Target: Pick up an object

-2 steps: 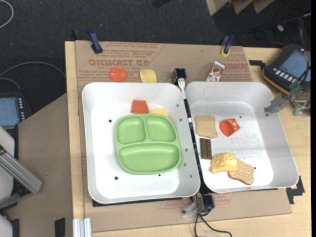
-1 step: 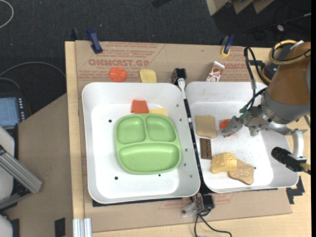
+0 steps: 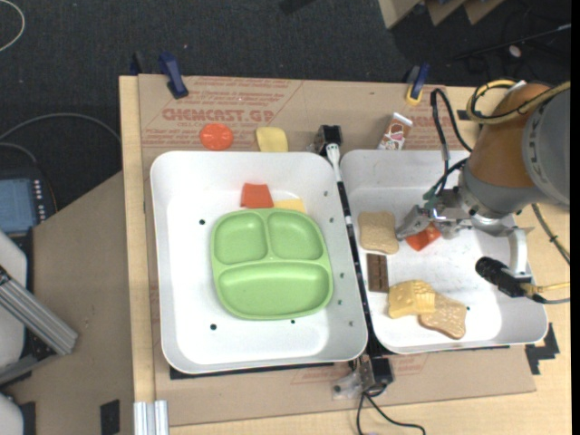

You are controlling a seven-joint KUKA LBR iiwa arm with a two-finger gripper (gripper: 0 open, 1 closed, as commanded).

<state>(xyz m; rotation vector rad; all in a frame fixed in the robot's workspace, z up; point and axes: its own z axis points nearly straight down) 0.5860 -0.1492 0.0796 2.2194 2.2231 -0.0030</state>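
Two white bins are seen side by side on a brown board. In the left bin (image 3: 172,270) a green tray (image 3: 270,265) with three compartments is set near the middle; at its 12 o'clock a red block (image 3: 256,195) is laid, with a pale yellow piece (image 3: 291,206) just beside that block at 3 o'clock. On the board beyond the left bin, an orange disc (image 3: 217,136) and a yellow piece (image 3: 271,140) are placed, the yellow one at 3 o'clock of the disc. A small carton (image 3: 395,132) is seen on the board at 12 o'clock of the right bin (image 3: 399,166). The gripper (image 3: 424,222) is lowered into the right bin from 3 o'clock, at the end of the grey arm (image 3: 517,166). A small red object (image 3: 422,238) is found directly under the fingertips, touching them or nearly so; whether it is pinched between the fingers cannot be told, and their spread is not clear either. At 9 o'clock of the gripper a tan toast slice (image 3: 378,232) is laid flat, apart from the red object. At 6 o'clock of the toast a dark brown bar (image 3: 378,273) is seen. Toward 5 o'clock of the bin's middle a yellow waffle (image 3: 410,298) is set, touched at its 4 o'clock by a tan cracker (image 3: 445,317).
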